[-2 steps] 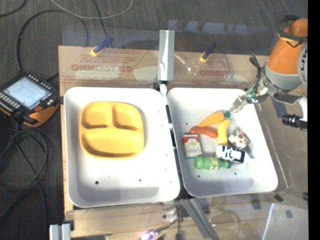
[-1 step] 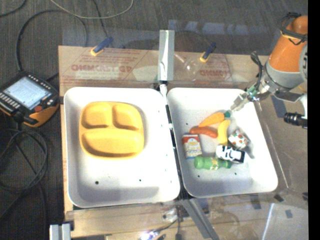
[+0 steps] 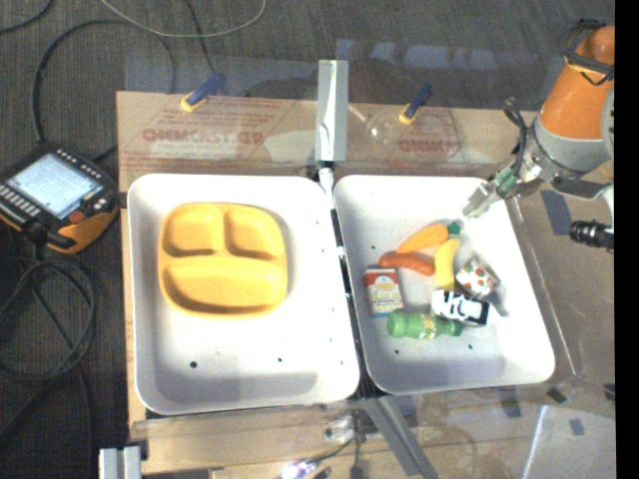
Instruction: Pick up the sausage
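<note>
I am looking down on two white bins, and the work is all in the right bin (image 3: 519,362). The sausage (image 3: 407,262) is lying near the middle of that bin, a short reddish-orange link running roughly left to right. It is sitting in a tight cluster: a carrot (image 3: 424,238) is lying just above it toward the bin's far edge, a yellow piece (image 3: 445,261) is touching or nearly touching its right end, and a small red-and-white carton (image 3: 384,290) is sitting just below it toward the near edge. A green bottle (image 3: 423,325) and a black-and-white item (image 3: 461,307) are lying closer to the bin's near right corner.

The gripper (image 3: 481,202) is hovering over the far right part of the bin, near the far edge and apart from the cluster, carrying nothing. It is too small and blurred for me to judge its opening, so I cannot tell.

I am judging the sausage to be a light plastic toy, stiff and smooth, so it is likely to roll or squirt out sideways under an off-centre pinch. I would take it across its narrow width at the mid-length, closing from the far and near sides. The carrot and carton are crowding exactly those sides, so I am expecting little clearance going in.

The left bin (image 3: 150,367) is holding a yellow divided tray (image 3: 226,258), well clear of all this.
</note>
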Motion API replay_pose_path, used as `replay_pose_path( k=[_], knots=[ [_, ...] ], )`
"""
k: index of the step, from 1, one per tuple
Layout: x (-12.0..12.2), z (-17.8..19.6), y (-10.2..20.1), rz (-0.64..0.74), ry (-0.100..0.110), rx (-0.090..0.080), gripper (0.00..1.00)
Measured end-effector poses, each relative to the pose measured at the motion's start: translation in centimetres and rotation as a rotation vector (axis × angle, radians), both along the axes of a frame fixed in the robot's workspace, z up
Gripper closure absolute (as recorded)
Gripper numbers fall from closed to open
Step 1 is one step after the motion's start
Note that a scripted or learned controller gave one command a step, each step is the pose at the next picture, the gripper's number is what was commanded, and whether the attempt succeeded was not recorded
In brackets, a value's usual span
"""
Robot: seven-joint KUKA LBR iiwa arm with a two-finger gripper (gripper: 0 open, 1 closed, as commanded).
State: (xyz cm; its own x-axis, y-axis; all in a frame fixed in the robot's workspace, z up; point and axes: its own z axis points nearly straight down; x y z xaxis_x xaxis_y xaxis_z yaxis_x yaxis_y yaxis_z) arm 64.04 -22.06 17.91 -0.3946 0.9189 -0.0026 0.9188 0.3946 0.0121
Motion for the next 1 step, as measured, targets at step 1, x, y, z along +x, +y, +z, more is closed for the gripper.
replay_pose_path(
  k=[1],
  knots=[
    [0.08,0.95,0.06,0.0,-0.003,0.002,1.0]
  ],
)
